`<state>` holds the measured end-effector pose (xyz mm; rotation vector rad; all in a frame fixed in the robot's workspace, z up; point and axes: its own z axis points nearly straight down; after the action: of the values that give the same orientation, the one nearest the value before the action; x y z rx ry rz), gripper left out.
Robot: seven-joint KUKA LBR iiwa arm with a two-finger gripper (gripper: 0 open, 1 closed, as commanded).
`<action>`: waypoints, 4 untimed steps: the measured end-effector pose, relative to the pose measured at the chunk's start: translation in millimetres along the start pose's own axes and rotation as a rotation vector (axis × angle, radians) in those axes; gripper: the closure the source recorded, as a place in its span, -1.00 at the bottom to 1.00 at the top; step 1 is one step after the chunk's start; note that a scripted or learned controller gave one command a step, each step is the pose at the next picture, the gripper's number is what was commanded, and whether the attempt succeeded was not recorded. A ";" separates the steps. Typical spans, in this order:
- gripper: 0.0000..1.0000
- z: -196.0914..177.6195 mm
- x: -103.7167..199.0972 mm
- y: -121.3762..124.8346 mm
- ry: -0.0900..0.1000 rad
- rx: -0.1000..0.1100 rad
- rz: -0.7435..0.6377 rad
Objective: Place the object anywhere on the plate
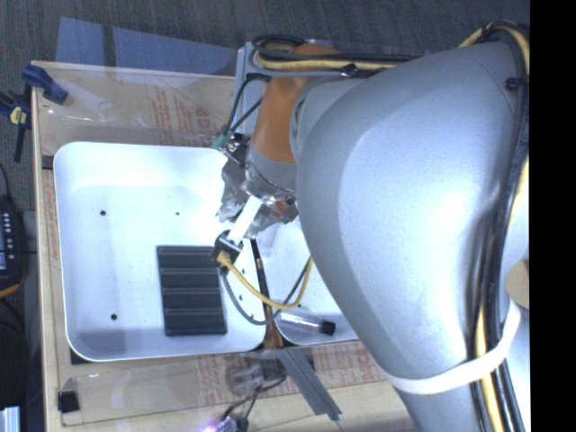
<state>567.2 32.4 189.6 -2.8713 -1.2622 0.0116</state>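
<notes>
marker [301,321], a grey barrel with a black cap, lies on its side in the near corner of the right bin [286,273], close against the curved front wall and partly under the arm's bulk. the gripper [241,207] hangs over the seam between the two bins, above the left bin's [90,241] right wall, well apart from the marker. whether it is open or closed cannot be told from this angle, and nothing can be seen in its grasp. just left of it and nearer the camera, the plate [191,291], a dark ribbed rectangle, lies flat on the left bin's floor near the front wall, with nothing resting on it. a few small dark dots mark that bin's white floor. above the gripper sits the orange band [274,115], and the grey arm [405,196] fills the right side. a blue clamp [40,84] grips the bench's [135,106] far left corner.
</notes>
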 end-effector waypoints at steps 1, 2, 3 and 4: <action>1.00 -0.8 34.5 -48.7 0.001 0.000 0.363; 1.00 -1.3 64.2 13.0 0.001 0.000 0.390; 1.00 -42.4 101.2 14.9 0.004 -0.003 0.433; 1.00 -65.3 153.5 -37.8 0.003 -0.004 0.269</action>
<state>643.7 170.9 254.5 -3.0178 -0.8675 0.0057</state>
